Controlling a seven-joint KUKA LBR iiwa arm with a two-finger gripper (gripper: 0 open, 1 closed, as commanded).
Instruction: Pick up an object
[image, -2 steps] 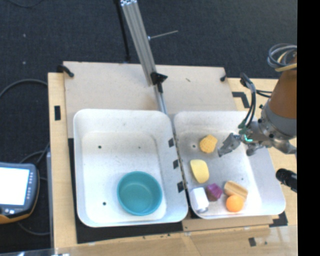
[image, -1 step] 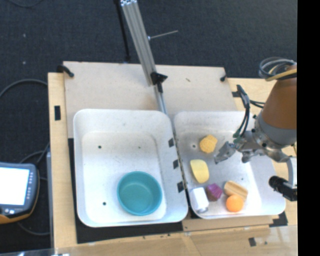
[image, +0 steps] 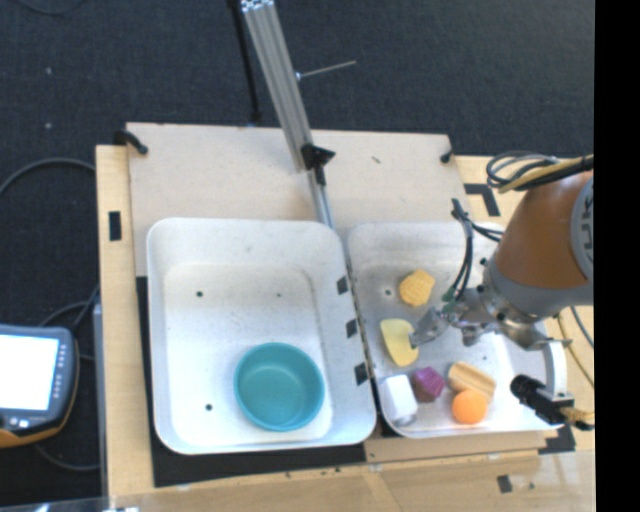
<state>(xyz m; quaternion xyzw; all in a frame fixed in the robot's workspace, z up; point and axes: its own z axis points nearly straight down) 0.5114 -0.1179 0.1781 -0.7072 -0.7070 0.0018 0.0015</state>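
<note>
The gripper (image: 432, 328), finger state indeterminate, is positioned at 3 o'clock of the yellow wedge (image: 399, 342) and 6 o'clock of the yellow waffle piece (image: 417, 288).

The big arm (image: 545, 245) is cut off at the right side, so most of it is out of sight. It covers the right part of the right bin (image: 400, 240). The screen (image: 30, 380) at the left is cut by the edge. The purple thing (image: 429, 383) is too small to name.
</note>
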